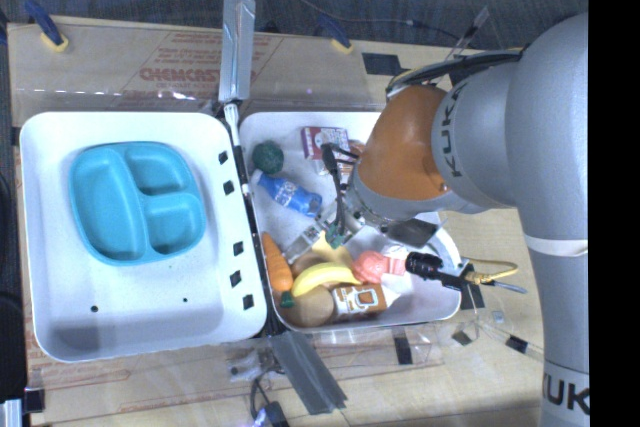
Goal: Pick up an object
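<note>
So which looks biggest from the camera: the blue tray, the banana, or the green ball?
1. blue tray, by far the largest
2. banana
3. green ball, smallest

All three lie in the bins at similar distance, so the ranking looks safe.

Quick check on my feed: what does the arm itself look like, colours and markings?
The arm is bulky, rounded and grey, with black KUKA lettering and a glossy orange band above the wrist. Thin dark cables arc over it. The end effector is small, dark and metallic.
</note>
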`<state>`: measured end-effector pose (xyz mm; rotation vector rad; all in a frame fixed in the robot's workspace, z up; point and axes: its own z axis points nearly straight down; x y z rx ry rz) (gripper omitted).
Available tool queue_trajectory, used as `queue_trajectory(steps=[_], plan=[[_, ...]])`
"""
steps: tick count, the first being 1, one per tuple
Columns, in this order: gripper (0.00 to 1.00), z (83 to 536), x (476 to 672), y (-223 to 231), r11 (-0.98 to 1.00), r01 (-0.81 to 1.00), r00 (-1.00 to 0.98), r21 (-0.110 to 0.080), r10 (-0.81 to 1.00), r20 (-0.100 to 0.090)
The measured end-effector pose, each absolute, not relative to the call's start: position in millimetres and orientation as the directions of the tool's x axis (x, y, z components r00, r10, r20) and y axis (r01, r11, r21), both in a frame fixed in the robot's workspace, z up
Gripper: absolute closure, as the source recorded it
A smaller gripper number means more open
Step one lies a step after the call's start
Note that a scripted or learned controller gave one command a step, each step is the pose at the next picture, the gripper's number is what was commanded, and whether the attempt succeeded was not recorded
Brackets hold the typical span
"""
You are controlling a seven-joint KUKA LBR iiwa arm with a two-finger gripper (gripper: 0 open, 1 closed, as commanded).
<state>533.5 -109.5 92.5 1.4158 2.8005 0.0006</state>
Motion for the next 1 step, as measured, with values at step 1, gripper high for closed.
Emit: queue_trajectory(steps=[1], plan=[[0.00, 92.5, 533.5, -109.6, 0.593, 0.805, -0.593, 0.001, 0.805, -0.002]])
